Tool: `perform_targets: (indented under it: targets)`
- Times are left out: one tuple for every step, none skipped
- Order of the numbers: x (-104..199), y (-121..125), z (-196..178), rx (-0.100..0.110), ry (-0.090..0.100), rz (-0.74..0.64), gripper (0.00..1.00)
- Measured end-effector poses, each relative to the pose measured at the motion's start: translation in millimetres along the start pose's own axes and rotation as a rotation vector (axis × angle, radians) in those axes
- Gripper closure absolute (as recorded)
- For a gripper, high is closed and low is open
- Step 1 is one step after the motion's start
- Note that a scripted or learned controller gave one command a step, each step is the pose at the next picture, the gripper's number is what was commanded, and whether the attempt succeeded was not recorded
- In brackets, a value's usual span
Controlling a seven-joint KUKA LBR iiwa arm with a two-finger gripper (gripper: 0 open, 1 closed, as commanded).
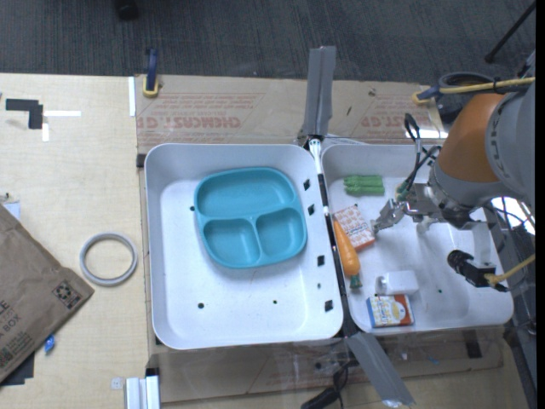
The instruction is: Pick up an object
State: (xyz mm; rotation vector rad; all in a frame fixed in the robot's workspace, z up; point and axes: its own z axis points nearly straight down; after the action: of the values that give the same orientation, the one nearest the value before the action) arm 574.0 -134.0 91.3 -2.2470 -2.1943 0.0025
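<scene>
My gripper [385,217] hangs over the middle of the right bin [443,313], open, with nothing between its fingers. Just to its left lies an orange-and-white snack packet [353,227], close to the fingertips but apart from them. An orange carrot-shaped toy [347,252] lies along the bin's left wall. A green block [364,185] rests at the far side. Nearer the front are a small white block [398,281] and a small white box with an orange picture [391,311].
The left bin [170,313] holds a teal divided plate [251,217]. A grey divider bar [320,92] runs between the bins. On the bench to the left lie a tape ring [109,257] and a cardboard box [25,301]. Cables [477,271] trail by the arm at the right.
</scene>
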Motion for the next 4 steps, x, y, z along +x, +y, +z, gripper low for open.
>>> perform_targets:
  targets:
    - [-63.8,-7.1,-95.7,-0.003,-0.002,-0.374,0.0]
    - [-53.5,43.3,-1.7,-0.005,-0.003,-0.382,0.0]
    - [-73.3,87.4,-1.9,0.003,0.006,-0.115,0.0]
    - [-69.7,87.7,-1.7,-0.002,0.002,-0.034,0.0]
